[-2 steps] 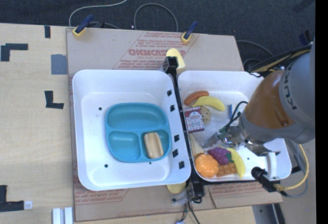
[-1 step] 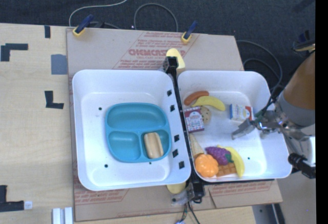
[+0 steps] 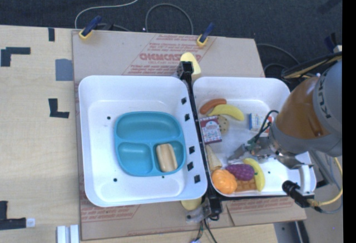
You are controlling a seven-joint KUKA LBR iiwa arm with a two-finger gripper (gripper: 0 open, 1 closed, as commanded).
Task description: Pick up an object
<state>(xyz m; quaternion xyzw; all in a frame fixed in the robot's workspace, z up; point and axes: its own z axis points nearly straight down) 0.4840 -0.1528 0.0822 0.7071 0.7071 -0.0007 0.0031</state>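
Camera view | left bin [image 3: 94, 125]: blue tray [image 3: 147, 142] (bread roll [image 3: 166, 157] inside) | gripper [image 3: 240, 152]: grip unclear

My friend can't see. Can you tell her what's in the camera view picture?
A grey and orange robot arm reaches into the right white bin of toy food, its end effector above purple grapes. The left bin holds a blue tray with a bread roll.

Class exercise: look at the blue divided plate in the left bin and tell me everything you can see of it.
The blue divided plate is a light blue, plastic-looking tray with rounded corners, lying flat in the middle of the left bin. Raised ridges split it into one long upper compartment and two smaller lower ones. A tan bread roll sits upright in the lower right compartment. Nothing else touches the plate.
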